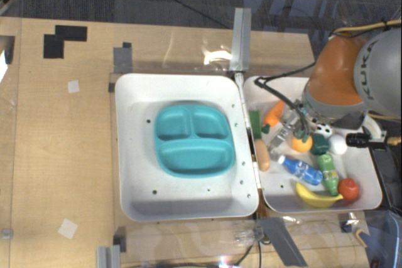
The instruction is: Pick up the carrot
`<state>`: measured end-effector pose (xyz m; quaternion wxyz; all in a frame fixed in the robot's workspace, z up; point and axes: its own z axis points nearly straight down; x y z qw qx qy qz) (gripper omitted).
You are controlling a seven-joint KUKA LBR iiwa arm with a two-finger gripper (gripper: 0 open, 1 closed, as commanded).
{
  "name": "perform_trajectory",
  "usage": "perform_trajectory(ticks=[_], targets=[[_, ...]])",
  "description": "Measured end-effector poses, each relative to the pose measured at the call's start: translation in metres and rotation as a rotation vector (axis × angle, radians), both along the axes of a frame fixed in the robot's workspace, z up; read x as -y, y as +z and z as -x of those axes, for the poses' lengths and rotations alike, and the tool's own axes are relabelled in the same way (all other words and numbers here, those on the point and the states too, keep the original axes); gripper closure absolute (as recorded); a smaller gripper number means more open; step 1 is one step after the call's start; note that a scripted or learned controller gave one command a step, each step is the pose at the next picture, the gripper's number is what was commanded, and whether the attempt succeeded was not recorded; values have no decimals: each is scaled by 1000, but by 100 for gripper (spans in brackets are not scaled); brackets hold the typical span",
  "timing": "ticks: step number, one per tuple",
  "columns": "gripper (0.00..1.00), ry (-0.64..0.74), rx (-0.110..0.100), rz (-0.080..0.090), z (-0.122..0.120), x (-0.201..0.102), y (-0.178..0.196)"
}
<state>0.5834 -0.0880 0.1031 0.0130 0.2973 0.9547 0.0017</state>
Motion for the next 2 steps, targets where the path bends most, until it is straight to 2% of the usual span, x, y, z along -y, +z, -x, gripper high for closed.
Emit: perform_trajectory(ticks=[1, 2], targets=[[0, -218, -28, -9, -46, 8, -15], [0, -367, -72, -8, -72, 13, -14]])
